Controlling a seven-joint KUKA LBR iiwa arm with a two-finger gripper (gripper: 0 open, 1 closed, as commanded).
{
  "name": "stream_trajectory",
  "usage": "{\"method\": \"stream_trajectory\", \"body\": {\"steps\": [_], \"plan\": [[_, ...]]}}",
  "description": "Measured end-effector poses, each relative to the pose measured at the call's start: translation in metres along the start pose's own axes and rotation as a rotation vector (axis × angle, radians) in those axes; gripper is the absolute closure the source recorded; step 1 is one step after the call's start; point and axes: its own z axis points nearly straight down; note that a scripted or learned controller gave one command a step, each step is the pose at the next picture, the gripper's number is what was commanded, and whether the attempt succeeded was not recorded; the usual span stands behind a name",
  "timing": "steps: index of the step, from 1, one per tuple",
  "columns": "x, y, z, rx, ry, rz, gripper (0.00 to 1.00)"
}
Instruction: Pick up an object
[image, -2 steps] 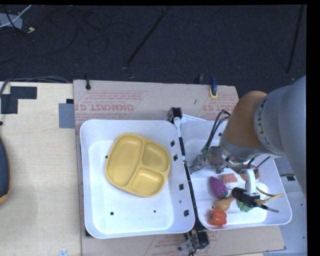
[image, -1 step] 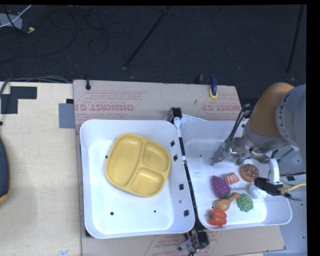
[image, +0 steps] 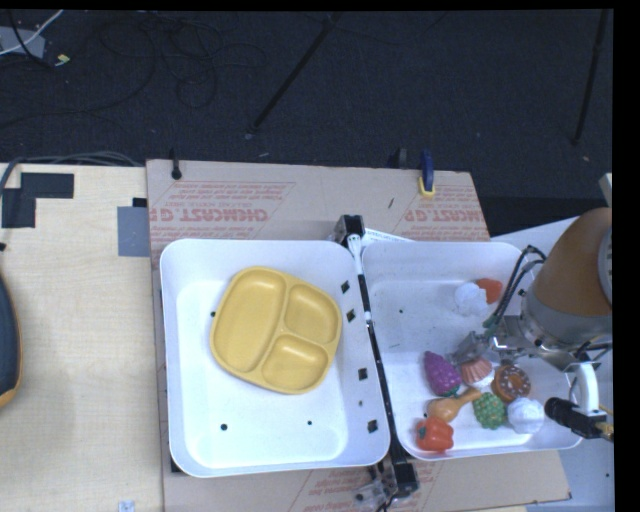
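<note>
You see the gripper (image: 476, 352) low in the right bin (image: 420, 275); finger state unreadable. Toys (image: 470, 395) crowd just below it, near the front rim. Open floor lies left, toward the divider.

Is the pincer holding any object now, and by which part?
It cannot be told: the pincer is low among the toy foods in the right bin, its tips unclear.

Toys (image: 470, 395) crowd right bin's (image: 420, 270) near corner; far half open.
</note>
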Motion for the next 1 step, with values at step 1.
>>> {"method": "stream_trajectory", "body": {"steps": [1], "plan": [[0.0446, 0.0303, -0.0002, -0.006, 0.0, -0.007, 0.0]]}}
